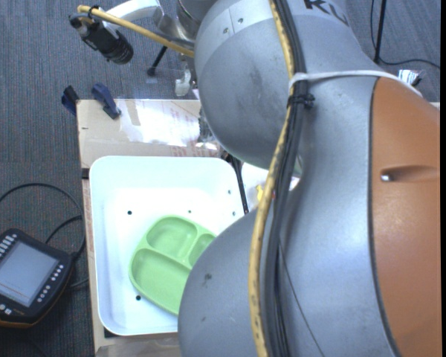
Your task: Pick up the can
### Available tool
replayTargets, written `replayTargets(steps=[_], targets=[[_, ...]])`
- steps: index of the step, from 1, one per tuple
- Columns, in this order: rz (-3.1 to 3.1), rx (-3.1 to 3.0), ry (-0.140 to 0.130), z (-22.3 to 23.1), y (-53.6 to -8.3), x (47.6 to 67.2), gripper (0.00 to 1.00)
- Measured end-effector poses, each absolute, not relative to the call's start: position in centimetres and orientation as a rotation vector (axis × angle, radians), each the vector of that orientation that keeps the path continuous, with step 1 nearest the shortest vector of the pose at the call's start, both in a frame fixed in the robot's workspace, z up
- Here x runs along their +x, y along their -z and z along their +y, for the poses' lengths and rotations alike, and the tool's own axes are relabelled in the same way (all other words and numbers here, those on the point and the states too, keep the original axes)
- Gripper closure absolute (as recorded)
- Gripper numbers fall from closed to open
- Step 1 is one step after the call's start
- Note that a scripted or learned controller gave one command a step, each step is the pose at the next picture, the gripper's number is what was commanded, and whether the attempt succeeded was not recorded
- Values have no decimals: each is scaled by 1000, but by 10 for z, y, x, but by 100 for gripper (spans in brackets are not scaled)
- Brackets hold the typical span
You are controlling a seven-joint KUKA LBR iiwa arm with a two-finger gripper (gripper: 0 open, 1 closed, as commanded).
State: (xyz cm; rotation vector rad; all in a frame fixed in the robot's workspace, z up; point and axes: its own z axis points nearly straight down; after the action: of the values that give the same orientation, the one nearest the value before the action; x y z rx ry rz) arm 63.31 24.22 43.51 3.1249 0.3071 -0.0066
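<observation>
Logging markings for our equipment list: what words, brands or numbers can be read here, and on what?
"KU" on the grey arm, near the top; the word's remainder is cut off.
On the handheld pendant, screen and keys are too small to read.
On the green plate and white bin: no text.

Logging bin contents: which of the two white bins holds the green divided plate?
The view's left bin, its floor bearing the green divided plate; the arm hides most of the other.

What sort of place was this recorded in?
Most likely a robotics lab or test cell: a large grey industrial arm reaches over a white bin on a bench, and a teach pendant lies on the grey carpet beside it.
</observation>
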Motion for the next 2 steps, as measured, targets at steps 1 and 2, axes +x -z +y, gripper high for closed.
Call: replayTargets(steps=[1,2], targets=[[316,3123,5,212,-436,546,0],[466,3105,0,240,-437,492,0]])
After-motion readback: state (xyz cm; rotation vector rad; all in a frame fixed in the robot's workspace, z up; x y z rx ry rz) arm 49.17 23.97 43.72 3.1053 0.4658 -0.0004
